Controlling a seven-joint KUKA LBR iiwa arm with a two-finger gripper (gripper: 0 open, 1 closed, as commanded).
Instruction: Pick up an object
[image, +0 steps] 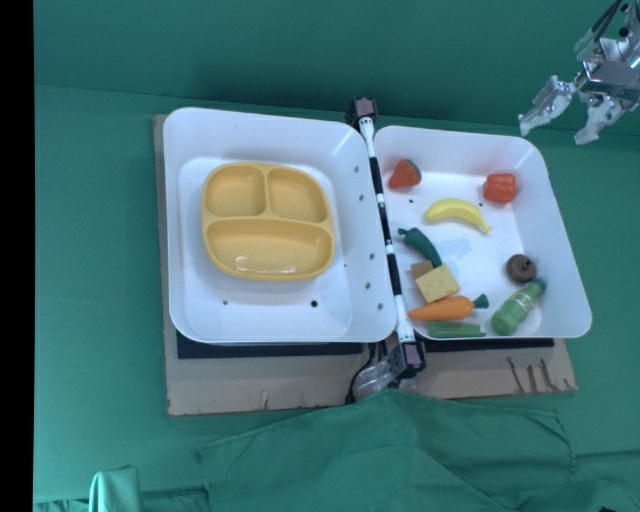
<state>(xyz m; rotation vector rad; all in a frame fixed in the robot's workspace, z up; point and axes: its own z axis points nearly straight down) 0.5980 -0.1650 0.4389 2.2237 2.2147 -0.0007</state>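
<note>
The left white shallow bin (190, 300) on the green-draped worktop (90, 250) holds a yellow three-compartment plastic plate (268, 222), lying flat. Just to that bin's right, touching it along a black-and-white dotted divider strip (385, 240), sits the right white shallow bin (560, 250) with the toy food. Within the right bin, from its left side: a red strawberry-shaped piece (404, 174) near the far edge, a dark green curved pepper-like piece (419, 243), a yellow cheese-like block (437, 283) touching a small brown block (421, 269), an orange carrot (442, 309) and a long green pod (455, 328) along the near edge. Further right lie a yellow banana (457, 212), a red-orange pepper (499, 187), a light green bottle (516, 310) and a small brown round piece (519, 267).

Above the right bin's far right corner, outside its rim, hangs the silver claw (567, 112), pointing down, its fingers spread apart with nothing between them, well apart from every piece.
</note>
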